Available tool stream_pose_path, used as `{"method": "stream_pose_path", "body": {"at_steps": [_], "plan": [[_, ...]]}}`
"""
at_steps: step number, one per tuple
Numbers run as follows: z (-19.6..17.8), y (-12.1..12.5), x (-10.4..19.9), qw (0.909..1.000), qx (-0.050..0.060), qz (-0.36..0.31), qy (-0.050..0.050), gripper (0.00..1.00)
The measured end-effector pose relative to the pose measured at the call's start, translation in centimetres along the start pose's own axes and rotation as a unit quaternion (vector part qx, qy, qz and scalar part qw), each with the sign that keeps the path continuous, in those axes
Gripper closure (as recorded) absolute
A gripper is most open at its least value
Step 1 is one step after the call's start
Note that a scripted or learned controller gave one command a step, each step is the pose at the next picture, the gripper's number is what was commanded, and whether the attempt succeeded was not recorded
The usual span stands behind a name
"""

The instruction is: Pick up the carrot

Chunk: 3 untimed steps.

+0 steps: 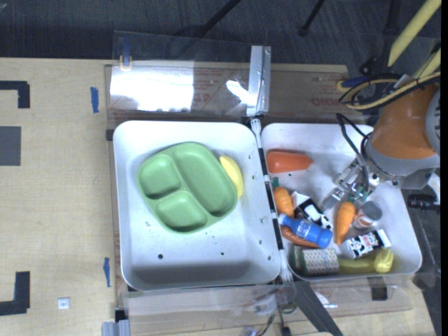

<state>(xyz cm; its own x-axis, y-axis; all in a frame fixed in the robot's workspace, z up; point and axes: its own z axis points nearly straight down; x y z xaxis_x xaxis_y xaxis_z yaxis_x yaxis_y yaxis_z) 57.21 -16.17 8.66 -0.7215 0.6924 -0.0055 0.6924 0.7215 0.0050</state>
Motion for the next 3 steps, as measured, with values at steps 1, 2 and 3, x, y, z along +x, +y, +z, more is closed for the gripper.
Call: {"method": "stream_pose_path", "body": {"at_steps": [1, 2, 3], "plan": [[0.0, -9.8, 3.3, 0.9995, 0.001, 0.033, 0.002, 0.00], [0.0, -9.5, 3.6, 0.9990, 0.001, 0.044, 0.001, 0.00], [-0.1, 0.1, 4.4, 0.9823, 0.000, 0.187, 0.000, 0.00]]}}
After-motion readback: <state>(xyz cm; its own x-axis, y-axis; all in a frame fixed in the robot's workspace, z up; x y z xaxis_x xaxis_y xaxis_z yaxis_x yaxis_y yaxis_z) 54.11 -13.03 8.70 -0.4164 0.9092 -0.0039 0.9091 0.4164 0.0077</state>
